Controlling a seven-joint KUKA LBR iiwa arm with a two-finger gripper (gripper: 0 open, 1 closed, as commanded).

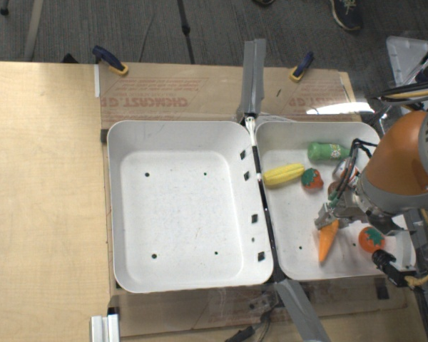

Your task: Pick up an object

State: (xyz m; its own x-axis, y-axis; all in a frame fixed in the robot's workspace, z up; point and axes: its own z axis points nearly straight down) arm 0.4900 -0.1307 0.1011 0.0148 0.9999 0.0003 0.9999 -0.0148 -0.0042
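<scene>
A pale wooden bench is stretching across the scene, grey carpet beyond it, and somebody's shoes are standing at the far edge. Two blue-and-yellow clamps are pinning a sheet of cardboard under the bins. The left bin is sitting bare white, dotted with small dark holes. Crossing the divider, the right bin is holding the toys: a yellow corn cob is lying near its left wall, a green bottle-like object is resting behind it toward the far wall, and a small red and green fruit is sitting just right of the corn. Now the action: the gripper is hanging low over the bin, and the orange carrot is lying right beneath it, its thick top end touching or tucked under the fingertips, its point angling toward the near wall. Whether the pincer is apart or clamped on that carrot, I cannot tell; the dark linkage is hiding the tips. Further right, another red and green fruit is sitting near the arm, whose orange band is looming over the bin's right side.
</scene>
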